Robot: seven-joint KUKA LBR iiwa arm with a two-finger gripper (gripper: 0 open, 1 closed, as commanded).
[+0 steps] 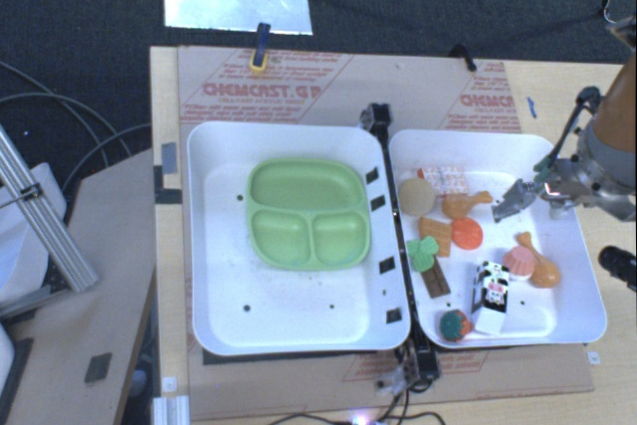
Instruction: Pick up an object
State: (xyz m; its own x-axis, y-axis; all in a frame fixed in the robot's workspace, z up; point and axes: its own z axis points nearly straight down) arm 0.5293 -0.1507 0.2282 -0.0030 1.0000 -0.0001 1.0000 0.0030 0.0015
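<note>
My gripper (514,201) hangs over the right bin (587,314), just right of an orange toy drumstick (465,205); I see nothing held in it. Below it lie a red tomato (467,234), a pink round piece (519,261) and another orange drumstick (540,272). Further left are a tan cookie (416,197), a pink-and-white packet (443,178), a green broccoli (423,255) and a brown bar (435,281). Near the front sit a cow-patterned carton (490,288) and a green-and-red ball (455,323).
The left bin (214,304) holds a green divided plate (307,214). A black divider with clips (390,214) runs between the two bins. The grey arm (612,164) comes in over the right bin's right rim. A yellow clamp (260,55) sits at the bench's back.
</note>
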